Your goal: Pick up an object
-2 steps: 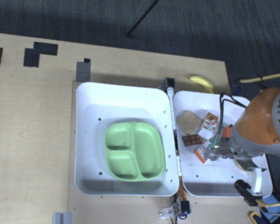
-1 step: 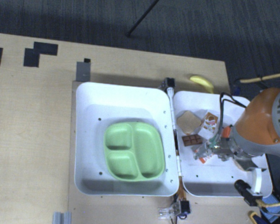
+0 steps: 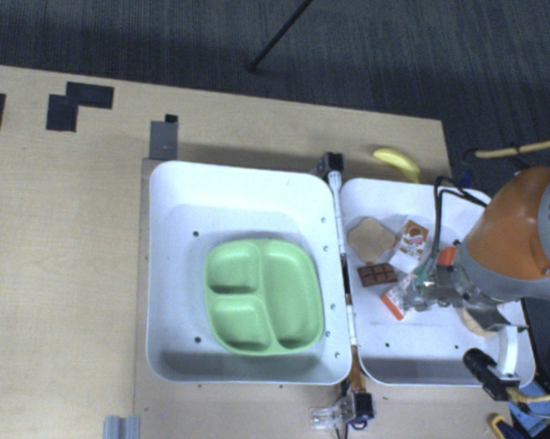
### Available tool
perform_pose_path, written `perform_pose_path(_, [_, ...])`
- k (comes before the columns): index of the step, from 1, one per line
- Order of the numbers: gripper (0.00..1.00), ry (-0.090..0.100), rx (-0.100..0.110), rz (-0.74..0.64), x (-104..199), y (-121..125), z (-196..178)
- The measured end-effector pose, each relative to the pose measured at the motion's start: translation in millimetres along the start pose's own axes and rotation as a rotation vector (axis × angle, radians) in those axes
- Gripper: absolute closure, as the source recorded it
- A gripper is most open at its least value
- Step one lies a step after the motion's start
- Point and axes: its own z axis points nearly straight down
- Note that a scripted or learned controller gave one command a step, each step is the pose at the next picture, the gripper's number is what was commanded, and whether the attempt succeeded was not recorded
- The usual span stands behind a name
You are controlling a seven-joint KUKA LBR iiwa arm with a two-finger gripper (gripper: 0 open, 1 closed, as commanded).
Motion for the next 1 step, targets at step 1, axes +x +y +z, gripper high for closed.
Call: perform_pose_path(1, [0.00,0.000,0.000,0.001,0.0,-0.1,0.1])
